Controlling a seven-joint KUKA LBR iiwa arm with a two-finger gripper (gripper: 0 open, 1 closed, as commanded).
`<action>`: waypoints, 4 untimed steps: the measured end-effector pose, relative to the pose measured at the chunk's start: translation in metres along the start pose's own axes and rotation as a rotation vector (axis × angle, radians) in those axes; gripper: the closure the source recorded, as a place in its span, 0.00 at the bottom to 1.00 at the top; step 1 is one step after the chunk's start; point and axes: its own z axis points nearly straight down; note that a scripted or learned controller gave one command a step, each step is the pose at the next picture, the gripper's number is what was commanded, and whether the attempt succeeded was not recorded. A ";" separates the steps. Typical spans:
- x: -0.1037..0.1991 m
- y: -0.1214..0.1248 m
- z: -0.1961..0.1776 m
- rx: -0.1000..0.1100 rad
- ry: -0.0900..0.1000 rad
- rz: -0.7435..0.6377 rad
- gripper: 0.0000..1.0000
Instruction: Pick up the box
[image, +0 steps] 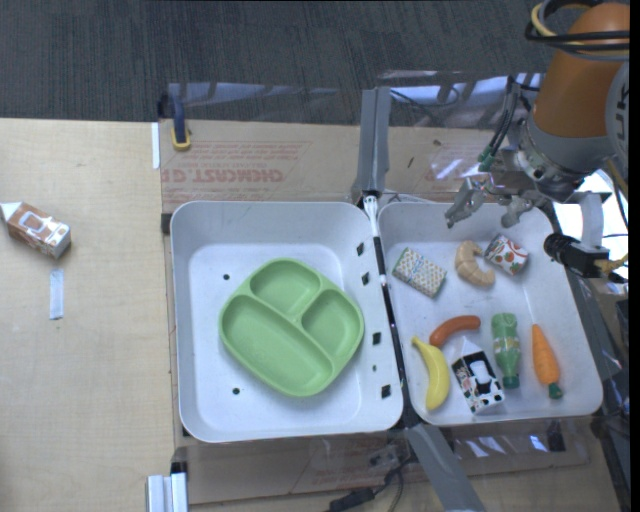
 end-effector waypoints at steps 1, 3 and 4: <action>0.028 -0.021 0.056 0.000 0.000 -0.081 0.00; -0.008 0.038 0.147 -0.013 -0.001 -0.247 0.00; -0.006 0.020 0.146 -0.017 -0.002 -0.229 0.00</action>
